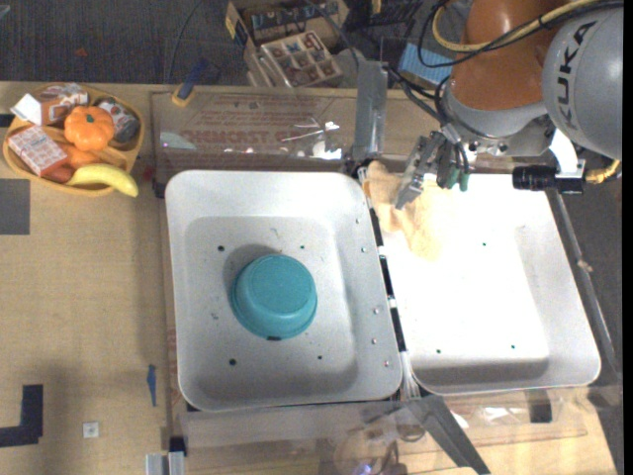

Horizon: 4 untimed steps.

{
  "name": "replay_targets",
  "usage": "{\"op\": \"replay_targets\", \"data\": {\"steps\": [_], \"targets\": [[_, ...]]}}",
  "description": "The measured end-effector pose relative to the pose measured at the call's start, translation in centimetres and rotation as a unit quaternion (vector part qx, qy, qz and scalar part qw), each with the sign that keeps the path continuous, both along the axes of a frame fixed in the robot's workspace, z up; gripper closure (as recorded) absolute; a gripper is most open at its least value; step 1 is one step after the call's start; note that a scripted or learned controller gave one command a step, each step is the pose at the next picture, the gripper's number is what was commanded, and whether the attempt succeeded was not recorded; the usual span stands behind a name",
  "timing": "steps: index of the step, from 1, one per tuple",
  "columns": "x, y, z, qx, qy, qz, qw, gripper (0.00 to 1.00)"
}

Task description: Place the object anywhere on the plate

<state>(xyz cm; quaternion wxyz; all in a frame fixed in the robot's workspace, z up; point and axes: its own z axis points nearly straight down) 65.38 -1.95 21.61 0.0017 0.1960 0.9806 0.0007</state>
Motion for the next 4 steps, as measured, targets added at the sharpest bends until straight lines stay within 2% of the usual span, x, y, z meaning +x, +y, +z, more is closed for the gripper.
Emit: {"op": "replay_targets", "data": {"steps": [1, 3, 4], "targets": [[-0.2, 4.6, 1.2, -0.0003, -0.002, 0.195, 0.9808, 1.0], [0.8, 14.3, 1.3, 0.0001, -0.003, 0.197, 0.9803, 1.0], [0.8, 14.2, 1.4, 0.0001, -0.003, 0.197, 0.9804, 0.0]]}}
